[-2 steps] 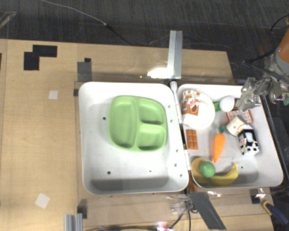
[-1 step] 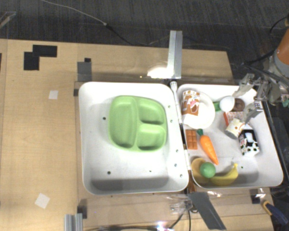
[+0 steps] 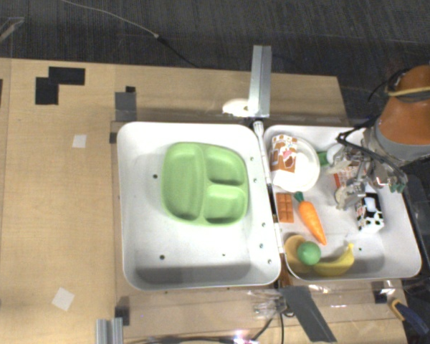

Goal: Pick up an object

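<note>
The grey arm's gripper (image 3: pixel 352 186) is hovering in the right white bin (image 3: pixel 401 253), right of the orange plastic carrot (image 3: pixel 312 221); I cannot tell how its jaws are standing.

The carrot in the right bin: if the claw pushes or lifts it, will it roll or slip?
The carrot looks like a smooth, stiff toy, so it may slip between fingers. Its tapered round body would likely roll in a curve when pushed. It lies close to the green ball and banana, which might stop it.
</note>
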`<state>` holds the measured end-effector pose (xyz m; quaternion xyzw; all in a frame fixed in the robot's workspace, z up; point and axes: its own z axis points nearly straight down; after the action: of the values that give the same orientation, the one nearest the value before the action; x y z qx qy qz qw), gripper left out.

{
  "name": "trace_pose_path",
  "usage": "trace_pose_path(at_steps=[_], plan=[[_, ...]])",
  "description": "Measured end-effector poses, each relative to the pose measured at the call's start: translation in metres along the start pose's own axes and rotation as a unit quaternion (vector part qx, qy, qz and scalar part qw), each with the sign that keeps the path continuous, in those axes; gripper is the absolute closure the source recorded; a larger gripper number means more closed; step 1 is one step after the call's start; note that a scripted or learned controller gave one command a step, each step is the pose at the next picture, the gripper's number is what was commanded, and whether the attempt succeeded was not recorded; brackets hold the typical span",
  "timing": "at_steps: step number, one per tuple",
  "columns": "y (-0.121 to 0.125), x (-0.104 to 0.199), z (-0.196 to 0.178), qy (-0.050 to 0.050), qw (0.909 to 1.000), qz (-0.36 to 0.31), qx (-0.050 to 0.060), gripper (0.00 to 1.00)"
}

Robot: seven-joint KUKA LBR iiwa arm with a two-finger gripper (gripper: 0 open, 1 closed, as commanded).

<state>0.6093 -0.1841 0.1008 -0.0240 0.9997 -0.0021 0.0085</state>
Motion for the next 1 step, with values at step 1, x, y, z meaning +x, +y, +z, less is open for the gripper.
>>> trace_pose_path(at_steps=[1], plan=[[0.0457, 0.0453, 0.0087, 0.000, 0.9998, 0.021, -0.001, 0.00]])
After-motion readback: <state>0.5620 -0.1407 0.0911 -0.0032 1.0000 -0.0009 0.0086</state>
